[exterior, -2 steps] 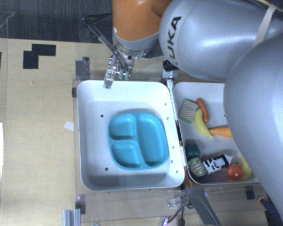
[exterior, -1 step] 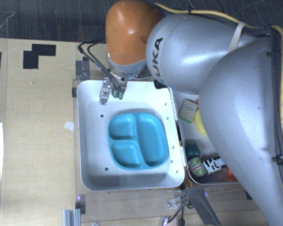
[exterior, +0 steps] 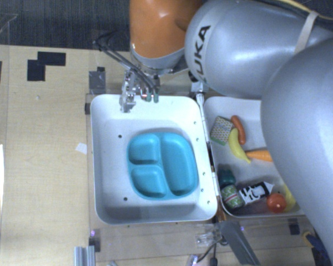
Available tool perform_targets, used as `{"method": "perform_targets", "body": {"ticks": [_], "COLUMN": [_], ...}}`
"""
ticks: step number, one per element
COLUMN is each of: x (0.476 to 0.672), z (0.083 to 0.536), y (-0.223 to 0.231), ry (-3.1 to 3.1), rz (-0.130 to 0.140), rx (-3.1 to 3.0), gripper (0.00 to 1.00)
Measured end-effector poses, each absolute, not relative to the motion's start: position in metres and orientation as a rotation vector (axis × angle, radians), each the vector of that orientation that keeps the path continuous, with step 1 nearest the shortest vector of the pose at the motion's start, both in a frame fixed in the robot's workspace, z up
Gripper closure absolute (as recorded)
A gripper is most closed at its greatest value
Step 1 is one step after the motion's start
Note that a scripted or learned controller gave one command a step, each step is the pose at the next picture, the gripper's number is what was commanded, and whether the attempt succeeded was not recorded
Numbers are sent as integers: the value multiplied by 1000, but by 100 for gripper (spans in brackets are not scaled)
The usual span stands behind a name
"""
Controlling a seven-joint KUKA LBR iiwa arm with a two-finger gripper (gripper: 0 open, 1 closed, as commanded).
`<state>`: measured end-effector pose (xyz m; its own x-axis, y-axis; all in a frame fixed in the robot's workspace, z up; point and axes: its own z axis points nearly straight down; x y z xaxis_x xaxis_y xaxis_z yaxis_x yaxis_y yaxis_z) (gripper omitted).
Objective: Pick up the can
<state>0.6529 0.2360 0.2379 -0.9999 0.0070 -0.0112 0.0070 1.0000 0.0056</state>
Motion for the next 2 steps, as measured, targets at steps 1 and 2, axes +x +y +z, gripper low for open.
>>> {"method": "perform_targets", "body": {"ticks": [1, 2], "x": [665, 670], "z": [275, 271], "y": [236, 236], "ry": [3121, 3089], "rz": [7, 6], "rx": [-243, -497], "gripper": [100, 100]}}
